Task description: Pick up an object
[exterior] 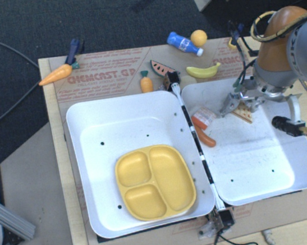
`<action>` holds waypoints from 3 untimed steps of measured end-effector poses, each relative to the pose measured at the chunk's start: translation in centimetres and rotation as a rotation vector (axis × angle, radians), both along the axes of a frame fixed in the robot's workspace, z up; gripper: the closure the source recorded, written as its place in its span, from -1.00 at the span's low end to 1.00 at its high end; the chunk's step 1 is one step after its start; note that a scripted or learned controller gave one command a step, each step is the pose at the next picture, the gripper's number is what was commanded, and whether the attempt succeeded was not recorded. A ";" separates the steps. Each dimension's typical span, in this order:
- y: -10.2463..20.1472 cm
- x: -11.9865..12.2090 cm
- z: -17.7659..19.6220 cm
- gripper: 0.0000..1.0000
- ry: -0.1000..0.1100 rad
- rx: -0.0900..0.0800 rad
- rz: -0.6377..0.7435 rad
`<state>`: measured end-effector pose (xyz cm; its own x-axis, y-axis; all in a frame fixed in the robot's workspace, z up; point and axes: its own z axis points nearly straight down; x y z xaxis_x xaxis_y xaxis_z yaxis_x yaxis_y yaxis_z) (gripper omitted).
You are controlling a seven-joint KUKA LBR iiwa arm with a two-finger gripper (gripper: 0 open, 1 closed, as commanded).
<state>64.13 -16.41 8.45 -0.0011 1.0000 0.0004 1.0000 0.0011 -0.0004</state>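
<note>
The gripper (240, 104) hangs low over the right shallow white plastic bin (275, 178), its metal parts blurred (I cannot tell its state). Just beneath lies a small tan wooden piece (245, 114); an orange-red sausage-shaped toy (205, 137) rests near the bin's left wall. The left bin (86, 128) bears a glossy yellow three-compartment plate (154, 181). Both bins sit on a cardboard-covered bench (107, 74).

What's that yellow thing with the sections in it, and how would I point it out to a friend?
Find the two white bins side by side and take the left bin. In its lower middle lies a yellow divided plate with rounded corners and three compartments. It is far larger than the small toy foods scattered nearby.
</note>
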 end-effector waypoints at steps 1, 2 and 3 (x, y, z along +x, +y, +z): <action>-0.8 2.6 0.1 -1.00 -0.003 -0.002 0.001; -0.3 0.6 0.0 -1.00 0.001 0.000 -0.002; -2.4 2.6 0.1 -1.00 -0.003 -0.002 -0.001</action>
